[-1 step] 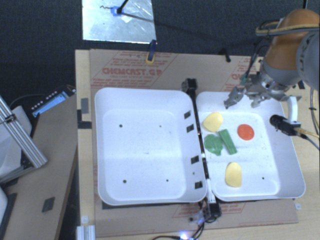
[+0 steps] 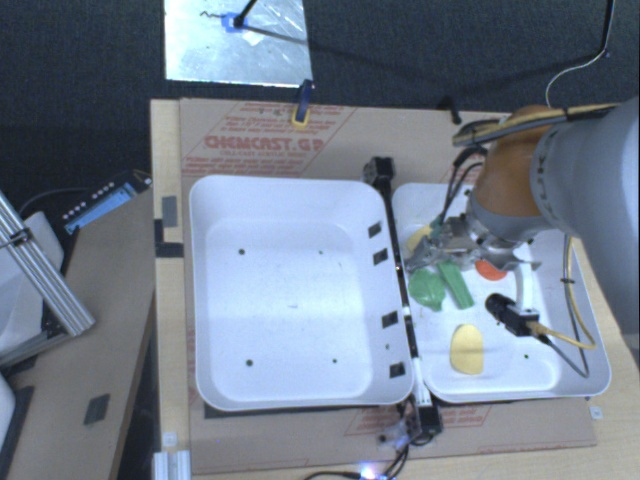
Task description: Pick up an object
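My gripper (image 2: 432,252) is low in the right bin (image 2: 560,376), at its left side near the divider. Just below it lie a green rounded piece (image 2: 428,289) and a green stick (image 2: 459,287), side by side. A small yellow piece (image 2: 417,236) shows at the gripper's upper left. An orange-red piece (image 2: 490,269) peeks out beneath the wrist on the right. A pale yellow oval (image 2: 466,350) lies apart, toward the bin's front. Nothing can be seen between the gripper's tips from this angle.
The left bin (image 2: 290,183) sits beside the right one, with black clips (image 2: 388,256) along the shared edge. Both rest on a cardboard sheet (image 2: 260,138). A shiny foil square (image 2: 235,28) lies at the back, and an aluminium frame (image 2: 40,278) stands at far left.
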`<action>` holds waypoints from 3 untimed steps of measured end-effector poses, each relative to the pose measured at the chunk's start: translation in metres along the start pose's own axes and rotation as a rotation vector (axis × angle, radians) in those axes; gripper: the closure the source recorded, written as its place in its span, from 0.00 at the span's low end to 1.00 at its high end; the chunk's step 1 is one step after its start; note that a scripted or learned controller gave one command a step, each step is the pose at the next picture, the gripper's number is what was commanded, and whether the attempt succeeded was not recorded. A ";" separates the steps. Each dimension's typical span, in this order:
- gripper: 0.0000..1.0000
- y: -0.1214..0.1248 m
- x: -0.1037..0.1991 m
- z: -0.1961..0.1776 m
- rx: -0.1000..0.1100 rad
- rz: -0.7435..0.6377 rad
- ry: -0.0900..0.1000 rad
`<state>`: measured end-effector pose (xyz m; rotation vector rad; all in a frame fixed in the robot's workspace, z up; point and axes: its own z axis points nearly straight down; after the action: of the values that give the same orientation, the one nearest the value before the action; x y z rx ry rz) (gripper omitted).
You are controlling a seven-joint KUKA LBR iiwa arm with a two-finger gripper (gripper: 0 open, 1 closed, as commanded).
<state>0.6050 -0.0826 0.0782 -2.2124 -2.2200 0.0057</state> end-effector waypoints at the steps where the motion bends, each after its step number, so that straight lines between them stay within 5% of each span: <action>1: 0.00 -0.062 0.000 -0.005 -0.003 0.003 -0.001; 2: 1.00 -0.058 0.000 -0.017 -0.011 0.001 -0.003; 3: 1.00 -0.073 0.062 -0.110 -0.014 -0.006 -0.001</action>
<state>0.5323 -0.0208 0.1890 -2.2132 -2.2340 -0.0088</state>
